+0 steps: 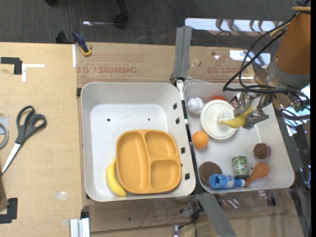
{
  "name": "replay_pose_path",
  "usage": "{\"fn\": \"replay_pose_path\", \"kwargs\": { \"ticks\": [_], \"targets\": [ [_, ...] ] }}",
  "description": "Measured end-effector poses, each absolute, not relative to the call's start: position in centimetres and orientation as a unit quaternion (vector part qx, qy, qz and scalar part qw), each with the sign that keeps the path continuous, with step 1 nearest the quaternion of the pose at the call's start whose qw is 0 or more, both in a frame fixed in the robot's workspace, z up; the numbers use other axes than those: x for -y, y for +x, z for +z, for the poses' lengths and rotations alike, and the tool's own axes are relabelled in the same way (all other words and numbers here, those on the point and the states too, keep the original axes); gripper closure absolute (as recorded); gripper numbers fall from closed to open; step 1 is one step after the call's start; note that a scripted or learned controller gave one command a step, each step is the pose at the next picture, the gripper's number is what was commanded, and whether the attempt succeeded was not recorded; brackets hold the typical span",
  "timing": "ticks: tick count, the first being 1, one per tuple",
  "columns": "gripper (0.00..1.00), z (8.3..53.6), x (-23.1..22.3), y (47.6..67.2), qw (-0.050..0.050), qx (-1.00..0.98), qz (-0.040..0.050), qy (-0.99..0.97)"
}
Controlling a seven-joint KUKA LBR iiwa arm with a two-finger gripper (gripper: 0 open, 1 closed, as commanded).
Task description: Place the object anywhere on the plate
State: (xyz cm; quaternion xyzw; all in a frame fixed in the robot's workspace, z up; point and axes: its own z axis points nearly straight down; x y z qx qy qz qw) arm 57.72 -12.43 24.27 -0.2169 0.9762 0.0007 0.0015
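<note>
An orange divided plate (148, 161) lies in the left bin (98, 112), with a yellow banana (113, 180) tucked against its left edge. Over the right bin (280, 179), my gripper (249, 114) is shut on a second small yellow banana (233, 121). That banana sticks out to the left from between the fingers, above a round white dish (215, 116). The arm's orange band (296, 43) is at the top right.
The right bin also holds an orange (200, 139), a white bulb (194, 104), a brown disc (209, 170), a blue bottle (222, 181), a green can (240, 166), a drumstick (257, 172) and a dark ball (261, 150). Scissors (23, 127) lie on the bench at left.
</note>
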Motion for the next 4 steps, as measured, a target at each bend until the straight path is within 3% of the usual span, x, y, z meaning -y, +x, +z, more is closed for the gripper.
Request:
{"fn": "replay_pose_path", "kwargs": {
  "ticks": [1,2,3,4],
  "targets": [
    [1.0,23.0,5.5,53.4,0.002,-0.969,0.0005,-0.249],
    [1.0,20.0,-0.2,51.2,0.001,-0.962,0.0007,-0.273],
    [1.0,22.9,-7.5,51.3,0.002,-0.884,0.0004,-0.467],
    [1.0,29.0,-11.1,47.9,0.002,-0.856,0.0004,-0.517]
  ]
}}
